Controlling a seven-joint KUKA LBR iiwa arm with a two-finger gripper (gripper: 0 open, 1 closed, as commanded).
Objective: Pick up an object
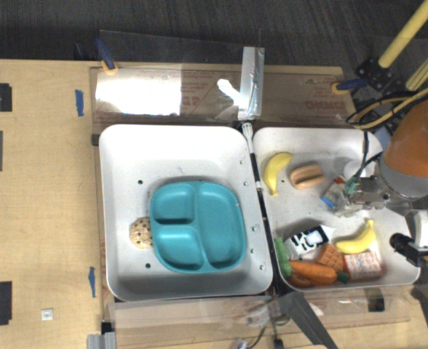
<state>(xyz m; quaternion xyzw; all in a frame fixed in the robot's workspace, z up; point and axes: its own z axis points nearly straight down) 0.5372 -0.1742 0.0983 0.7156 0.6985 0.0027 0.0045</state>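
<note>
A: Which step is this, would you say?

B: The approach, I judge. The arm reaches in from the right, and its gripper hangs over the middle of the right bin. Nothing shows between the jaws, and whether they stand wide or narrow I cannot tell; the wrist hides them.

A: And what is there to pick?

B: All the likely things lie in that right bin. A banana sits near the divider, a hot dog bun just beside it. Along the near wall lie a second banana, a carrot, a waffle piece, a small pink packet and a black-and-white item, all crowded and touching.

A: So the next move?

B: It calls for settling on one target and coming down squarely over it. The bun and the first banana stand apart from the heap, with bare floor around them, so they look the easier choice.

A: And the left bin?

B: A teal divided tray fills its middle, with a cookie touching the tray's left edge. Little room there. In the right bin, the near wall and the divider hem in the pile.
</note>
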